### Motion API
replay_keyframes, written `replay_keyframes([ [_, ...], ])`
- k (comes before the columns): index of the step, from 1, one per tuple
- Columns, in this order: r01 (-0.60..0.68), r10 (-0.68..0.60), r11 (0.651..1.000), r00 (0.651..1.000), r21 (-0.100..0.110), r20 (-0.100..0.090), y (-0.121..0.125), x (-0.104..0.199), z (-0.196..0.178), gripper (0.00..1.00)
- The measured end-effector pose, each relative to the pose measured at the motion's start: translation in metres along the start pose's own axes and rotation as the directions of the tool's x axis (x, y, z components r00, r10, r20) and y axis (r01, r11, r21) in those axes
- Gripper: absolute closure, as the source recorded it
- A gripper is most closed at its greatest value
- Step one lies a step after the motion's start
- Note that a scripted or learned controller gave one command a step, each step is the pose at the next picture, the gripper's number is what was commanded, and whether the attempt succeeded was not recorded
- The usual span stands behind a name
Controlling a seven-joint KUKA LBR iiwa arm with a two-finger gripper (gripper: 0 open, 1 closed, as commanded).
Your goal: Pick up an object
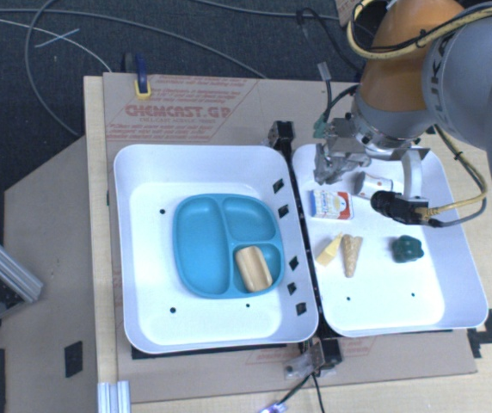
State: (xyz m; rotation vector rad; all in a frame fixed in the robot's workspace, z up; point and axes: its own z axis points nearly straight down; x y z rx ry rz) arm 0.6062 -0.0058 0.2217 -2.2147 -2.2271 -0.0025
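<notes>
The big grey arm (478, 67) covers the top of the right bin (452, 304), so part of that bin is hidden. The end effector (336, 166) hangs low over the top left part of the right bin, just above a small white and red packet (329, 203). It is a dark lump of metal from here, and I cannot tell how wide it is or if it touches anything. Nothing shows between its tips. Below the packet lie a yellow wedge (328, 250) and a tan cone (351, 255), side by side. A bumpy green thing (407, 248) sits near them, to the right. A black part with a yellow cable (396, 206) is above it. The left bin (134, 231) holds a smooth blue tray (207, 243) with three parts. A tan roll (253, 268) lies in its lower right part. Both bins rest on the brown desk (100, 188).
</notes>
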Motion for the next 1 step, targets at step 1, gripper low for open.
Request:
replay_keyframes([
  [1, 0.0, 0.0, 1.0, 1.0, -0.001, 0.0, 0.0069, 0.0584, -0.0034, 1.0],
])
